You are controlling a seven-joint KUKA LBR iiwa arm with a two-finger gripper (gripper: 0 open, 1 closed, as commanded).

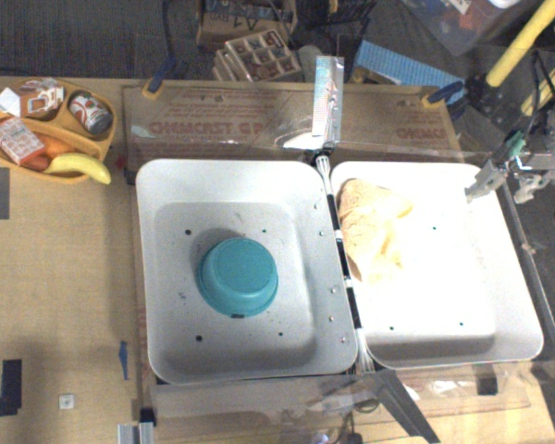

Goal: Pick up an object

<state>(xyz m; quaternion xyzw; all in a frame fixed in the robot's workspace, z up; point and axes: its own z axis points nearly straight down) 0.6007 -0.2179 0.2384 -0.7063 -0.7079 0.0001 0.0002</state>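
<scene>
Camera view shows the gripper (488, 181) at the right bin's (462, 340) far rim, whether spread or pinched I cannot tell; approach stage, next descend onto yellow cloth (370, 229).

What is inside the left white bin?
A teal bowl lies upside down on the floor of the left bin. Whatever may be beneath the bowl is covered.

At the camera view's right edge, the gripper (488, 181) is a small pale grey metal piece with a teal part and dark cables above; blurred, no markings legible.
</scene>
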